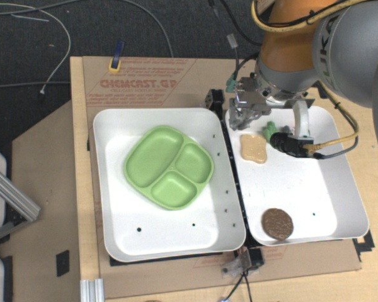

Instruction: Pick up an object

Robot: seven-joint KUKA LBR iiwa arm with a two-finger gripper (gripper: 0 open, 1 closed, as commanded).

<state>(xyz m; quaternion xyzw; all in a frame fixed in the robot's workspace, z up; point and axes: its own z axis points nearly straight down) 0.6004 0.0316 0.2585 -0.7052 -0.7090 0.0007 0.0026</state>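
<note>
You saw the gripper (pixel 244 115) positioned over the far end of the right bin (pixel 327 187), just beside a tan toast-shaped piece (pixel 254 148). A brown round disc (pixel 277 223) lay near that bin's front edge. The left bin (pixel 113 187) held a green divided plate (pixel 169 167).

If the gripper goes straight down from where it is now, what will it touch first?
Probably the bare floor of the right bin near its upper left corner. The gripper hangs there, just above the tan slice in the picture, so it may miss that. Depth is unclear from this slanted view.

Dark carpet (pixel 38 49) under cardboard sheet (pixel 145 77)
</note>
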